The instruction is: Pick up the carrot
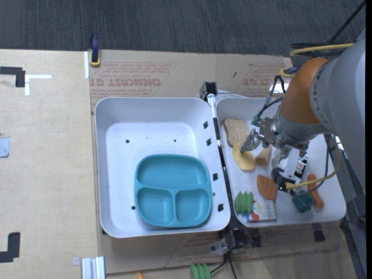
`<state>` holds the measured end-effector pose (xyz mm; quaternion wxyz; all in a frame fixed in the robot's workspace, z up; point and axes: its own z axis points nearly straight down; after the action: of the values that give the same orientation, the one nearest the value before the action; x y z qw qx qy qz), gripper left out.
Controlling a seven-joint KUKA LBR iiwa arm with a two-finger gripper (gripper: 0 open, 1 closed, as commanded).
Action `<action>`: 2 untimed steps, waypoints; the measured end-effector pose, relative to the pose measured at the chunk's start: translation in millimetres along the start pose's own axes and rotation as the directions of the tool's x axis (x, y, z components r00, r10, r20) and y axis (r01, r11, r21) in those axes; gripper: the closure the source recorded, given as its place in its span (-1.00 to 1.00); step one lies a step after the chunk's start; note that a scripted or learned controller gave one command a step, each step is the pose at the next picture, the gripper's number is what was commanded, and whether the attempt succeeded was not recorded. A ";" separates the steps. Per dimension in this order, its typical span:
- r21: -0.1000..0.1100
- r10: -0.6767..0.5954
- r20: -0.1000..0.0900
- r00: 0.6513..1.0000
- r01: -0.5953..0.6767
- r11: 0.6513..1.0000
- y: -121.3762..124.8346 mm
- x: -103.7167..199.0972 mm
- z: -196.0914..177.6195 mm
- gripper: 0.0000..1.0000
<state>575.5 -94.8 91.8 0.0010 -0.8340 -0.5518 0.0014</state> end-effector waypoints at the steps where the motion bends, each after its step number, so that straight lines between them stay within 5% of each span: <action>1: 0.000 0.001 0.000 1.000 -0.001 1.000 0.1 -0.2 0.0 -1.00; 2: 0.000 0.001 0.000 1.000 -0.001 1.000 0.1 -0.3 0.0 -1.00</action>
<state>575.5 -95.1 91.8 0.0008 -0.8343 -0.5513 0.0014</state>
